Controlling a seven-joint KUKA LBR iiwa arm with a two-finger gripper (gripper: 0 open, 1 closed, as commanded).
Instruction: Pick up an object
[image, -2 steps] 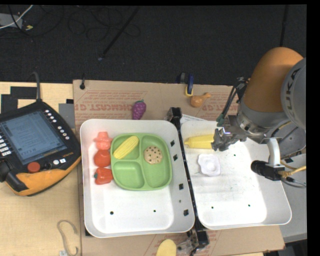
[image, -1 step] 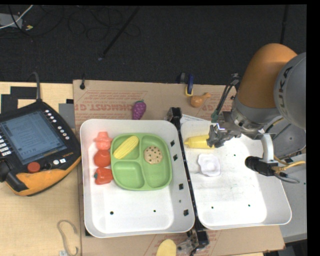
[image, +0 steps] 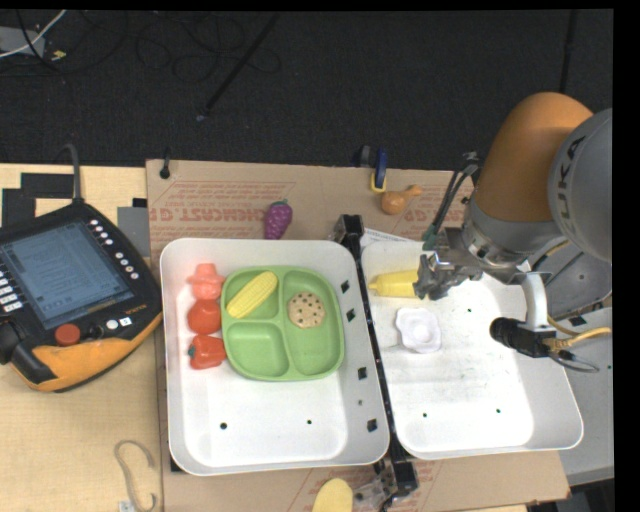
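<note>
Your gripper (image: 432, 283) sits low in the right bin (image: 500, 420), beside the yellow item (image: 392, 285). Its grasp state cannot be told. Judge the pick not yet done.

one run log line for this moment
arm: over right bin | gripper: beside banana | cup: untouched | grasp: none seen

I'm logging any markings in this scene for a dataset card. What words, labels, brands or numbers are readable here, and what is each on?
Red print runs along the top strip of the cardboard sheet behind the bins; it sits upside down to the camera and is too blurred to quote with confidence.
The teach pendant has a lit screen and buttons, but their text is too small to read.
No readable marking appears on the bins, the green tray or the toy food.
</note>
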